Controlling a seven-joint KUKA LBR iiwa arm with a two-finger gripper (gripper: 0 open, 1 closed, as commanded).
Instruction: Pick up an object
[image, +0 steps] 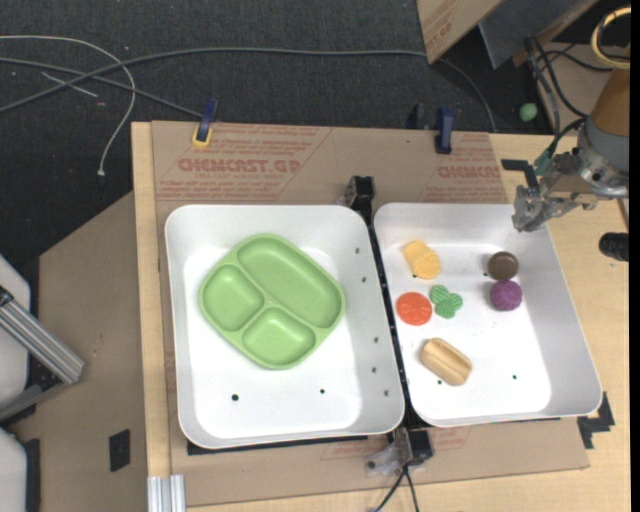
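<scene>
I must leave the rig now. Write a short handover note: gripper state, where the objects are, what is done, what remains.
Gripper: over the far right corner of the right bin, nothing seen in it.
Right bin holds a yellow piece, red piece, green piece, tan roll, brown ball and purple ball.
Left bin holds a green tray.
Done: nothing picked.
Left: descend, grasp one object, lift.

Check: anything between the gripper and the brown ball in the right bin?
Nothing visible. The gripper sits at the right bin's far corner, and bare white floor runs from it to the brown ball. The purple ball lies just beyond, on the near side.
</scene>
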